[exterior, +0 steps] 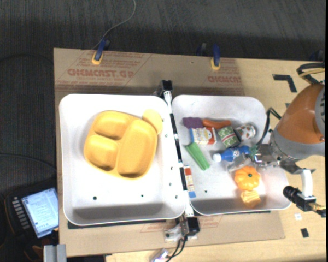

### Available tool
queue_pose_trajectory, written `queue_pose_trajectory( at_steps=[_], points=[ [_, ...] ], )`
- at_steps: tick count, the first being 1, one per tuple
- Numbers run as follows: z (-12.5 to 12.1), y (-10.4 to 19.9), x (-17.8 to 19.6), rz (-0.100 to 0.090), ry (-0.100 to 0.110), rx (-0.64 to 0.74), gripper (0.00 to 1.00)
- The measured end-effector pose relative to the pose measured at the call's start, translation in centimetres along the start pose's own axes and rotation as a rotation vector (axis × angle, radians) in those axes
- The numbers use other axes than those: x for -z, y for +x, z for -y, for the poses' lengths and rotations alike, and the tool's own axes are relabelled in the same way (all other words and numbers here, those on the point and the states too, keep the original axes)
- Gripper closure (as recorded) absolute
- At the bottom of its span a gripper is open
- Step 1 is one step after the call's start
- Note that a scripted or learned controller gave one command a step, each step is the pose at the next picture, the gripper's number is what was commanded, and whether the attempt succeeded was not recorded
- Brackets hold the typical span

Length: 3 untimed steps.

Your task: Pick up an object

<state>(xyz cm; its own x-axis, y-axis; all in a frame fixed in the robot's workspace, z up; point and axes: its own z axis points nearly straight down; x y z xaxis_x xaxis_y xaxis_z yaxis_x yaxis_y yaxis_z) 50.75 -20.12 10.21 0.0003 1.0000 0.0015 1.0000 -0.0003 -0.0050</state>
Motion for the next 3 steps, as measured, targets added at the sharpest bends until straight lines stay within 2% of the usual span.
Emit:
queue_pose_trajectory(
  at_steps=[1, 2, 3],
  points=[
    [-0.2, -0.1, 1.1, 0.002, -0.004, 0.0, 1.0],
    [-1.2, 6.2, 10.2, 0.002, -0.007, 0.002, 1.0],
    [2.4, 14.7, 11.0, 0.001, -0.004, 0.002, 1.0]
  ],
)
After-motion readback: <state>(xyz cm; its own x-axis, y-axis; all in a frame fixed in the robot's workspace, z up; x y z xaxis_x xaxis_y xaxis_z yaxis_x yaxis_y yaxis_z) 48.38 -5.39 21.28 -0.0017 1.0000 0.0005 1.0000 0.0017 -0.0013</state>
